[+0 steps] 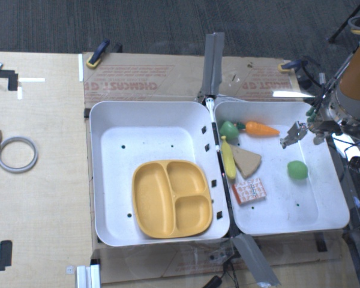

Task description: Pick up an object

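White plastic formed both shallow bins on the bench: the left bin point(108, 131) held a yellow divided plate point(171, 198), while the right bin point(324, 215) carried all the loose objects. Along that bin's left side lay a banana point(228, 159), with a green piece point(228, 129) at its top end and a tan wedge point(246, 161) touching it on the right. An orange carrot point(261, 129) lay just right of the green piece, a red-and-white packet point(249, 191) sat below the wedge, and a green ball point(297, 170) rested alone toward the middle right of the bin.

The gripper point(305, 134) hung at the upper right of the right bin, reaching in from the right edge of the frame, with its two fingers spread apart and nothing between them. It stood right of the carrot and above the green ball in the frame, near both but touching neither as far as the view showed.

Judged from this, the pick had not been made: every object sat in the bin. What remained was to settle over one target, probably the ball or carrot as the closest, then descend, close and lift.
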